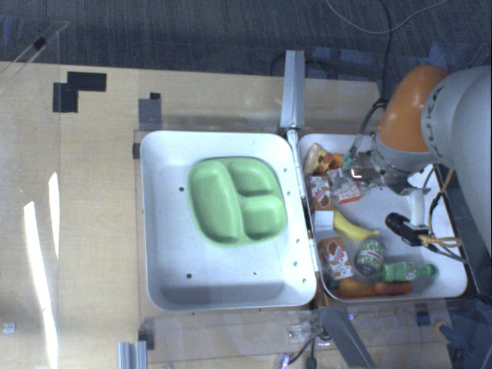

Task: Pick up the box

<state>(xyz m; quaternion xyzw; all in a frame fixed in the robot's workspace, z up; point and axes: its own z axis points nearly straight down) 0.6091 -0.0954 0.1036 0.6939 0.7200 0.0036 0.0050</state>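
A small red-and-white box (pixel 321 192) lies in the upper left of the right bin (pixel 450 283). Touching it on the right is a second small box (pixel 346 190) with red print. My gripper (pixel 355 171) hangs low over the upper part of this bin, right above the second box's far edge. The grey wrist and orange band sit to its right and hide the bin's back corner. Nothing shows as lifted off the bin floor.
The right bin also holds a banana (pixel 354 227), a brown packet (pixel 335 257), a green-lidded can (pixel 370 257), a green bottle (pixel 406 271), a carrot (pixel 373 288) and an orange-yellow item (pixel 321 160) at the back. The left bin (pixel 165 275) holds a green divided plate (pixel 237 199).
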